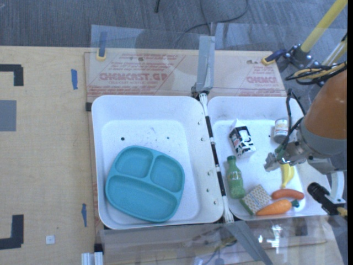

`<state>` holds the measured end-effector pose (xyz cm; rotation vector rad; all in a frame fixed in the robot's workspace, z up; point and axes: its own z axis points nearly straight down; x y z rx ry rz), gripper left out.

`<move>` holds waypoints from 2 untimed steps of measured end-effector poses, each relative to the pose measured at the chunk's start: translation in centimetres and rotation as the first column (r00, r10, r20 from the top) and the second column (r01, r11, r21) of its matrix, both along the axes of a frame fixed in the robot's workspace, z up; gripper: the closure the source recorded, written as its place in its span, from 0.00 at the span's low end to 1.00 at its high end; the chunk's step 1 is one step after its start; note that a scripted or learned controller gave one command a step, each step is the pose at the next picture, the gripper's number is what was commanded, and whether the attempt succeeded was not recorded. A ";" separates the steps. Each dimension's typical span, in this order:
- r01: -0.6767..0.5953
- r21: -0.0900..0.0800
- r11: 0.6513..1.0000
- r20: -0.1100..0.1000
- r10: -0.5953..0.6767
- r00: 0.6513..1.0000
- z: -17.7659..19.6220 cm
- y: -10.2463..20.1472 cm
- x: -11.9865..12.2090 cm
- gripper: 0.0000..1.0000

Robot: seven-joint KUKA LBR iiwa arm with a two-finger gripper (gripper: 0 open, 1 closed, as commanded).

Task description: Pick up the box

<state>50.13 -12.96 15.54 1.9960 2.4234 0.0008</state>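
From above we see the box (242,141), a small black-and-white carton, lying in the right bin (259,106) near its left wall; the tool (274,161) hovers beside a banana (287,174), and we cannot tell its grip state

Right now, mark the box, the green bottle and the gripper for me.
box (242,141), camera view, on its black-and-white front face.
green bottle (235,178), camera view, mid-body.
gripper (274,162), camera view, at its fingertips.
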 end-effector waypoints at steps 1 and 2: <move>0.009 0.000 1.000 0.000 -0.009 1.000 6.2 2.2 -2.0 1.00; 0.009 0.000 1.000 0.000 -0.009 1.000 6.2 2.2 -2.0 0.00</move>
